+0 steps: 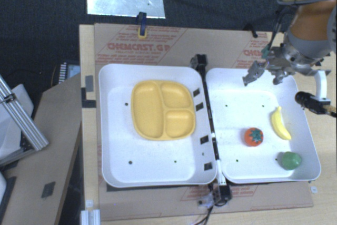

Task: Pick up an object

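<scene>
From above, my claw (265, 75) hung open with nothing in it, over the right bin (231, 113) near its 12 o'clock edge. The banana (279, 124), tomato (253, 136) and green ball (289, 160) lay toward that bin's 4 o'clock corner. A yellow tray (162, 110) sat in the left bin (113, 129).

Single fixed cam, mounted high over the pale wooden bench (89, 113), angled down. Frames both shallow white plastic bins (113, 166) fully, from mid distance; grey arm (310, 18) enters frame right.
</scene>
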### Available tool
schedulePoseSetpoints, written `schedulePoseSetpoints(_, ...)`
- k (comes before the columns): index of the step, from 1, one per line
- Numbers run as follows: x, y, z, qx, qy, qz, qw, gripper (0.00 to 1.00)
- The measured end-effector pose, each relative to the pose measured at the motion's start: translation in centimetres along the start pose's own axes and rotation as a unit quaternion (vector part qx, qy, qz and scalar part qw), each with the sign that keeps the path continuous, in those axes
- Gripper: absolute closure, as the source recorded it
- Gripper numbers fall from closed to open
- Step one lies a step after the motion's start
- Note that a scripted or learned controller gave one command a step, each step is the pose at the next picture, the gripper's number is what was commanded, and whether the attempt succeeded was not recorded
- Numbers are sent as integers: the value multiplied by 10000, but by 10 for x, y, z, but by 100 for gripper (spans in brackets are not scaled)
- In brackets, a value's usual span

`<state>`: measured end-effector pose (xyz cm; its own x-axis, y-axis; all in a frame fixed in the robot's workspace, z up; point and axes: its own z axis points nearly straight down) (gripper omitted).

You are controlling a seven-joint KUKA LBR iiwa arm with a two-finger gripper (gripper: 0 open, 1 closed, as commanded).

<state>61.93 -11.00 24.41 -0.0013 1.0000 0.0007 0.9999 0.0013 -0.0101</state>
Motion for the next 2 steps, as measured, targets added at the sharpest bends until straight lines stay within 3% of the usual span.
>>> schedulePoseSetpoints(1,0,2,-7,-56,-6,-9,10000,0)
schedulePoseSetpoints(2,2,12,39,-50,-6,-13,10000,0)
